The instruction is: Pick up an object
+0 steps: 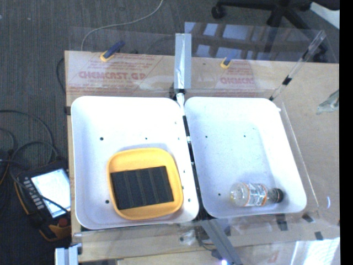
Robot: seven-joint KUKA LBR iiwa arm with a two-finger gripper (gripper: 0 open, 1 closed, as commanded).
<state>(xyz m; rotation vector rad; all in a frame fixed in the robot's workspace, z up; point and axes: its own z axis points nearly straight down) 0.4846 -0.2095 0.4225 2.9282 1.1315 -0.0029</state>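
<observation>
A yellow tray-like object with a dark ribbed insert (145, 184) lies flat in the front part of the left white bin (99, 120). A small clear plastic bottle with a dark cap (256, 195) lies on its side near the front edge of the right white bin (237, 120), cap pointing right.
Clear plastic panels stand behind and to the right of the bins. A vertical grey post (182, 59) rises at the back between the bins. A handheld device with a screen (47, 189) and cables lie on the floor at left. An office chair base (265, 7) stands at the top.
</observation>
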